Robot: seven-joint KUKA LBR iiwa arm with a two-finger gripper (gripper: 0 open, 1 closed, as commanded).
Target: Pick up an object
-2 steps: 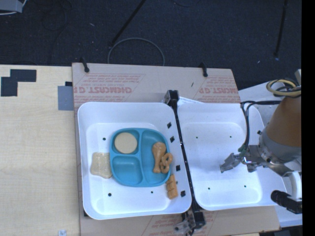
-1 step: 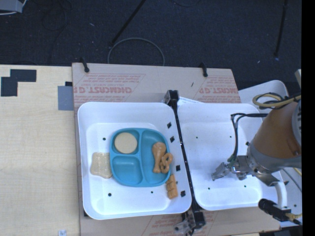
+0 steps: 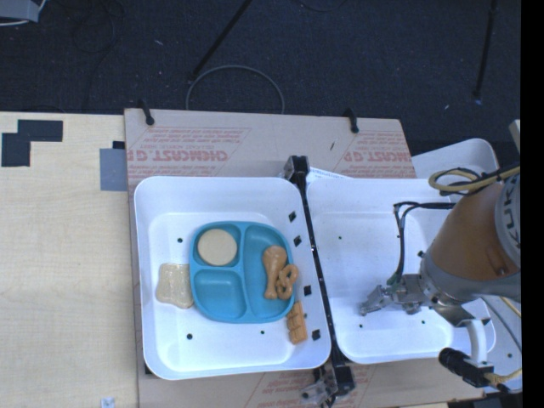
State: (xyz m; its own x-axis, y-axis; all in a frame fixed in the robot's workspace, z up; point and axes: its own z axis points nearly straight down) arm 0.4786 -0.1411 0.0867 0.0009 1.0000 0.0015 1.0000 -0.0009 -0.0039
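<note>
The gripper (image 3: pixel 374 303) hangs low over the right bin (image 3: pixel 357 228), fingers seemingly spread and holding nothing. Approach step: it must cross to the pretzel (image 3: pixel 279 272) on the blue tray (image 3: pixel 223 296) in the left bin (image 3: pixel 161 228).

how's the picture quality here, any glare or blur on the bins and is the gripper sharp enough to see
Camera view: even lighting, with the white left bin and right bin bright, near washed out; the blue divided tray and its food read clearly; the gripper is small and soft, its fingers unresolved; the floor above is very dark.
</note>
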